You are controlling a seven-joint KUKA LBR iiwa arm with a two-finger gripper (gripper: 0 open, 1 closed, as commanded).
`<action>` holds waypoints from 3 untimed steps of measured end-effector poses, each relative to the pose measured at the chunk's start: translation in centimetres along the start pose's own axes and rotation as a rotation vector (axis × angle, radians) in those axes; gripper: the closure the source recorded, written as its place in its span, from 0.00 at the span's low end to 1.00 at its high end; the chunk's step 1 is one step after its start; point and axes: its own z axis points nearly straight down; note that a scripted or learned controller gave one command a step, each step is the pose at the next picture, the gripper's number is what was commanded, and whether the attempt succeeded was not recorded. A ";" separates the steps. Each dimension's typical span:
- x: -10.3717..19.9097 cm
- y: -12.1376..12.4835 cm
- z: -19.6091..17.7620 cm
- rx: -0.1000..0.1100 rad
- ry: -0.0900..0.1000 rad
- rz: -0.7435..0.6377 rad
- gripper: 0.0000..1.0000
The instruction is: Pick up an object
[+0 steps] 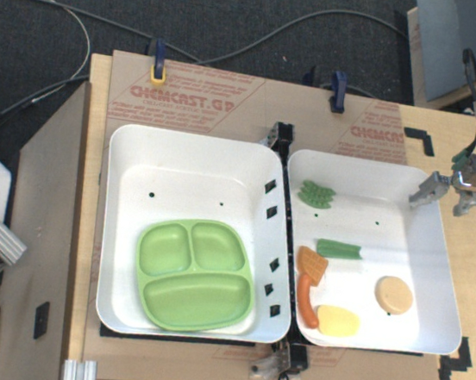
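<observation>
Nearest you, six food pieces are lying loose in the right bin [438, 255] for picking: a yellow piece [337, 320] at 6 o'clock, an orange sausage [306, 301], one tan disc [394, 294], an orange wedge [313, 263], one green stick [338, 250] and a green leafy piece [316, 194] at 11 o'clock. One green divided plate [195, 273] is sitting in the left bin [122, 213]. Farther off, the hand [449, 188] is hovering at the right bin's 2 o'clock corner, fingers spread, gripping nothing.

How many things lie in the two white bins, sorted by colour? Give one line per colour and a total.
Green: 3 (divided plate, leafy piece, long flat piece)
Orange: 2 (wedge, long sausage-like piece)
Yellow: 1 (lump)
Tan: 1 (round disc)
Total: 7
</observation>
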 end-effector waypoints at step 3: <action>1.9 0.7 10.7 -0.010 -0.002 -0.005 0.00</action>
